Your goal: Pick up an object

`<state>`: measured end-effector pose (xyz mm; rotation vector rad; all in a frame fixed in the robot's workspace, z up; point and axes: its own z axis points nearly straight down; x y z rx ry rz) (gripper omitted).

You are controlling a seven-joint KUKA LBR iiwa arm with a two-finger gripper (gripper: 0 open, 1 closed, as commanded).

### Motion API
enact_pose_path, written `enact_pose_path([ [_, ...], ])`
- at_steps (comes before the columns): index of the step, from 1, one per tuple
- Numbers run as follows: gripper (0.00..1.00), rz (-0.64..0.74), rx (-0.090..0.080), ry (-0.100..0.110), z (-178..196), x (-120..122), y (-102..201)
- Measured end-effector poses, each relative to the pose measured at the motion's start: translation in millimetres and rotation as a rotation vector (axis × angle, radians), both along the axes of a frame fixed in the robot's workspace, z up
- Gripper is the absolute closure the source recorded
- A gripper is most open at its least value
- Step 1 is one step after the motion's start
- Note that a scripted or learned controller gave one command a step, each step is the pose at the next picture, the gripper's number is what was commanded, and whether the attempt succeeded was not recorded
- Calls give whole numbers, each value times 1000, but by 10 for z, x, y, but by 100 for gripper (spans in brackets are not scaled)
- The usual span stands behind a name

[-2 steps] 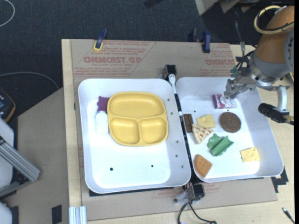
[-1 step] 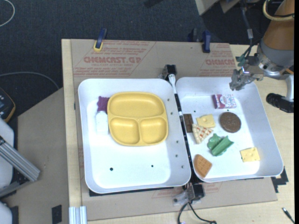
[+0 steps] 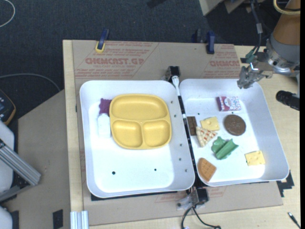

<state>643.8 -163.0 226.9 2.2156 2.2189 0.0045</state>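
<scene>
1. In the camera view we see the tool point(image 3: 248, 76) at the far right corner of the right bin point(image 3: 271, 128), hovering over its rim; we cannot tell whether it is open or closed, and nothing shows in its grasp.
2. The objects lie in the right bin, all nearer the camera than the tool. Closest to it is a pink-and-white packet point(image 3: 228, 103), just below and slightly left of it.
3. A brown round disc point(image 3: 235, 125) sits below the packet. Left of it we see a yellow cheese piece point(image 3: 210, 124), a waffle-patterned slice point(image 3: 206, 136) and a dark brown bar point(image 3: 191, 125) by the bin's left wall.
4. Farther from the tool lie a green item point(image 3: 224, 147), a yellow cube point(image 3: 255, 158) and an orange cracker point(image 3: 207, 169).
5. The left bin point(image 3: 133, 175) holds a yellow divided tray point(image 3: 140, 120), with a purple item point(image 3: 104, 106) and a white item point(image 3: 103, 125) beside its left edge.
6. Both bins rest on the worktop point(image 3: 152, 58), a board clamped at its far edge.
</scene>
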Motion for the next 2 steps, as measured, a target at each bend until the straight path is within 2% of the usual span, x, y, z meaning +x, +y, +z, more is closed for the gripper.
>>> enact_pose_path([
  [2,100,4,4,9,-116,-35,937],
])
